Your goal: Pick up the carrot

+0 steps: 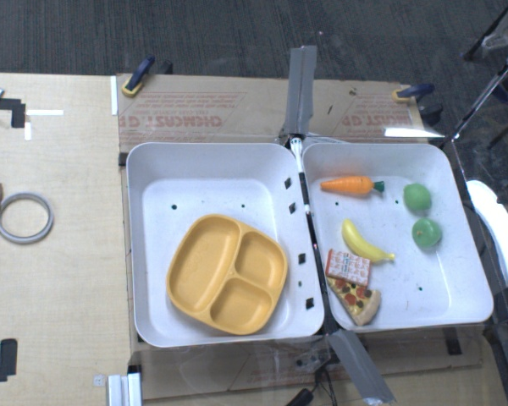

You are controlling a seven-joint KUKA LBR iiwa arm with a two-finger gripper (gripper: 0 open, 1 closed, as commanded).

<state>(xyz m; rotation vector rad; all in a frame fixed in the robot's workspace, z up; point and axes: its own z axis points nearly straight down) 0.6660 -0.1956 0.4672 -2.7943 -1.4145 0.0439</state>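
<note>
An orange carrot [349,186] with a green stem end lies flat near the back left of the right bin [457,303], its tip pointing left toward the divider. Nothing touches it.
The right bin also holds two green round fruits [417,196] [426,233], a banana [364,243], a small red-and-white box [349,267] and a pizza slice [358,301]. A yellow divided plate [228,272] lies in the left bin [144,227]. A tape roll [23,217] sits on the bench at left.
</note>
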